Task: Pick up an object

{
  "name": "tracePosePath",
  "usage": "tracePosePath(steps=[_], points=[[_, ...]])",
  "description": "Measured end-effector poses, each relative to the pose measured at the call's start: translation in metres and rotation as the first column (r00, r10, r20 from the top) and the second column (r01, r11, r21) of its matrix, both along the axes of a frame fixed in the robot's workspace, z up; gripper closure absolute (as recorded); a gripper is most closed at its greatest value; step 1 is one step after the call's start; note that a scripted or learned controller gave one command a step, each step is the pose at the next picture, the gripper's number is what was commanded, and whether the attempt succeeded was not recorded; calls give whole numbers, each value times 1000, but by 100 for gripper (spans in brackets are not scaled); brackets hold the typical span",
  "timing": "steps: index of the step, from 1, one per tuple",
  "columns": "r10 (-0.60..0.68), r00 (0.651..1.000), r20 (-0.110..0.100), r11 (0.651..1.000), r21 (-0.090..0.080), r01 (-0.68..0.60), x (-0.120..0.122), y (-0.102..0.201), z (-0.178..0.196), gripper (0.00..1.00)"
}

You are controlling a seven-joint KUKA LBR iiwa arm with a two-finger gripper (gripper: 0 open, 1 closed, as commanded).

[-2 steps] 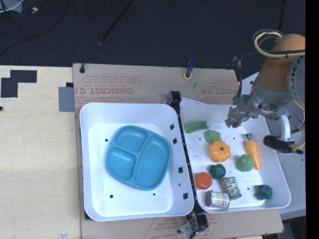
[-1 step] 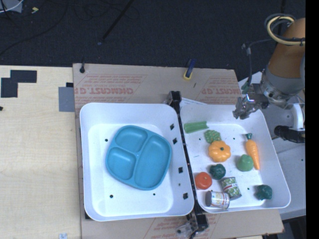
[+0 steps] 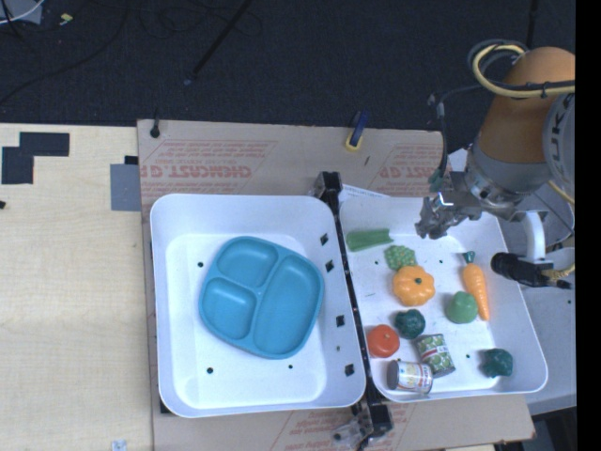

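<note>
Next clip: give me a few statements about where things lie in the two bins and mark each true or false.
1. The blue tray lies in the left bin. True.
2. The carrot lies in the left bin. False: it lies in the right bin.
3. The gripper is above the right bin's far part. True.
4. The pumpkin sits on the blue tray. False: it sits in the right bin, near the carrot.
5. The can lies at the right bin's near edge. True.

A blue divided plate is lying in the left white bin. Brown cardboard is sitting under both bins on the pale wooden counter, and a blue-and-yellow clamp is gripping its far edge
</note>
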State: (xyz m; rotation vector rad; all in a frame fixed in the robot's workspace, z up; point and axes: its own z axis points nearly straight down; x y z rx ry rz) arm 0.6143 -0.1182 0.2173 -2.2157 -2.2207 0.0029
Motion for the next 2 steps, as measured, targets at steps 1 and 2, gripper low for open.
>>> tracePosePath(steps=[1, 2], points=[[2, 1000, 1, 1000, 1, -2, -15, 47, 13, 100], [2, 1000, -1, 1000, 0, -2, -19, 97, -1, 100]])
